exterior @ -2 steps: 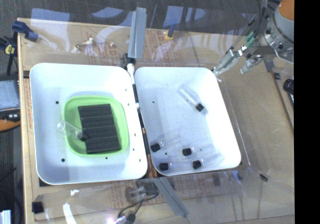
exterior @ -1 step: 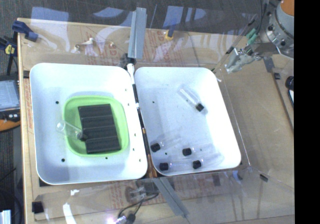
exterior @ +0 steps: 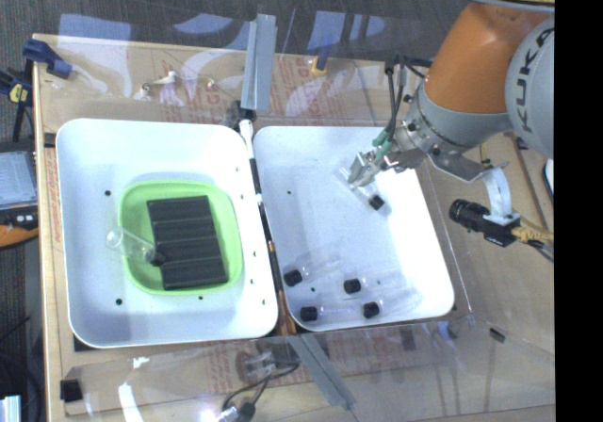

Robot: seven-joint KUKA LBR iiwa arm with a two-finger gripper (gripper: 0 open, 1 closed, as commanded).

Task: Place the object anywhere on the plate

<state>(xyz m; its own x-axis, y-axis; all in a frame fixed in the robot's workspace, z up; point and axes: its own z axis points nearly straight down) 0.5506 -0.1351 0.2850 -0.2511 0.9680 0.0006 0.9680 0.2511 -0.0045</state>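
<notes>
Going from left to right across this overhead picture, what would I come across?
Left white bin → green plate with a dark ridged block on it → right white bin → small dark pieces → gripper → grey-and-orange arm.

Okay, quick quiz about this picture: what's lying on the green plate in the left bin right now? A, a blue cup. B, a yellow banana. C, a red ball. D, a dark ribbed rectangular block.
D: a dark ribbed rectangular block lies on the green plate in the left bin, with a clear plastic piece at its left edge.
</notes>
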